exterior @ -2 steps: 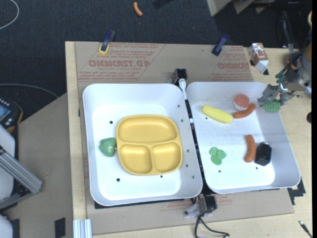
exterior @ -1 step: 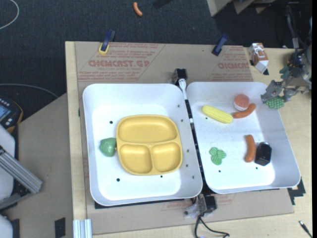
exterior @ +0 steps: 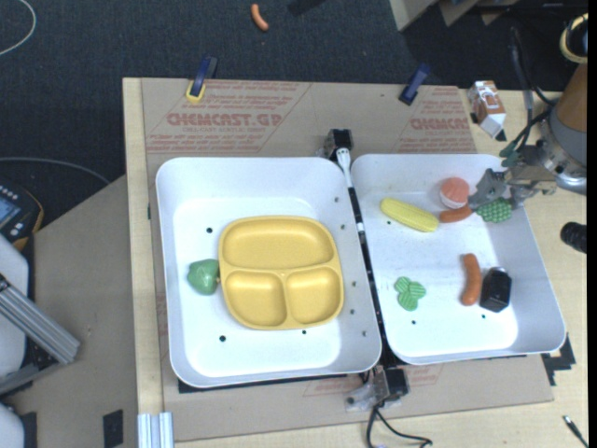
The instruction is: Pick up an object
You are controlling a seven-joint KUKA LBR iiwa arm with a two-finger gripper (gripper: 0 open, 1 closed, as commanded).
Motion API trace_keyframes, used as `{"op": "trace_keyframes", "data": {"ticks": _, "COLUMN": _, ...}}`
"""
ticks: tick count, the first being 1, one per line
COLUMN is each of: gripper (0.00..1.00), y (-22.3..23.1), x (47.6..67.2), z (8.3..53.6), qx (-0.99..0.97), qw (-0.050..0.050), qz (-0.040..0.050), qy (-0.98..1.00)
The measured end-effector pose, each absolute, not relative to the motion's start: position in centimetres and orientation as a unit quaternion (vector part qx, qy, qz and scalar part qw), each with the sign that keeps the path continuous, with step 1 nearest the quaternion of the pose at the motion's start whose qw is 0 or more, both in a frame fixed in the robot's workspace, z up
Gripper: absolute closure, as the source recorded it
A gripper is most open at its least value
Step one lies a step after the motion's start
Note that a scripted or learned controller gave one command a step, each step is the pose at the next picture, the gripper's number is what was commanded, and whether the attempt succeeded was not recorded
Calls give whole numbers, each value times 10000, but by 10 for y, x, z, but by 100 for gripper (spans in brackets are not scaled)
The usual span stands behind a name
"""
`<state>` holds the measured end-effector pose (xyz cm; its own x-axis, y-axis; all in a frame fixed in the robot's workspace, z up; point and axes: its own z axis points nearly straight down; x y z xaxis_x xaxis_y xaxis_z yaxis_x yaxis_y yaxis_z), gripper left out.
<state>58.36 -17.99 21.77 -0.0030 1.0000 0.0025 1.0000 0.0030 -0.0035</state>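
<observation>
1. Camera view shows the end effector [exterior: 492, 194] low over the far right corner of the right bin [exterior: 522, 329], right at a small green knobbly toy [exterior: 497, 211], perhaps a toy vegetable.
2. Its metal fingers sit against the green toy's far-left edge, but they are too small and cluttered to read; I cannot tell how far apart they stand or whether the toy is between them.
3. Judging by position, the green toy is the likeliest target. It looks like light, hollow plastic: stiff, not fragile, with a bumpy skin that should give grip. Taking it across its narrow middle seems safest.
4. Just left of it lie a round pink-topped toy [exterior: 454, 191] and a small reddish piece [exterior: 455, 216], close enough to be nudged.
5. Also in this bin: a yellow toy corn cob [exterior: 409, 215] further left, a green leafy toy [exterior: 409, 292] near the front, and an orange toy sausage [exterior: 470, 279] touching a black block [exterior: 495, 289].
6. The left bin [exterior: 177, 278] holds a yellow divided plate [exterior: 280, 271] with a green toy [exterior: 202, 275] beside it.
</observation>
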Motion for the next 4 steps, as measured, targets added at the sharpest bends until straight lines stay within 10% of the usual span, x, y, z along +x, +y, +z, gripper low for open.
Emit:
{"op": "trace_keyframes", "data": {"ticks": 2, "gripper": 100, "y": -74, "x": 546, "z": 221, "qx": -7053, "qw": 19, "qz": 0, "qy": -7089}}
{"op": "trace_keyframes", "data": {"ticks": 4, "gripper": 100, "y": -72, "x": 524, "z": 221, "qx": -7074, "qw": 14, "qz": 4, "qy": -7068}}
